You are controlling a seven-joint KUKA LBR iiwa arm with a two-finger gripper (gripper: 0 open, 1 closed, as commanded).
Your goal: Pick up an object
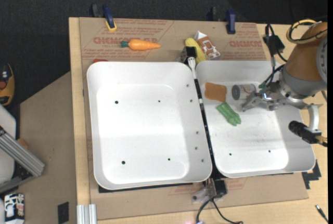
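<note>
The right bin (pixel 260 160) holds a tan-orange block (pixel 215 92), a green pickle-shaped piece (pixel 229 114) and a small grey cylinder (pixel 241 91). My gripper (pixel 252 101) reaches in from the right, low over the bin's upper part. Its tips sit just right of and below the grey cylinder, a little right of the green piece. Whether anything lies between the tips is too small and dark to tell.
The left bin (pixel 145 124) lies beside it, sharing the middle rim. On the cardboard behind the bins lie a toy carrot (pixel 141 45), a yellow item (pixel 193 47) and a brown-and-white packet (pixel 208 47). Blue clamps (pixel 109 19) hold the board's far edge.
</note>
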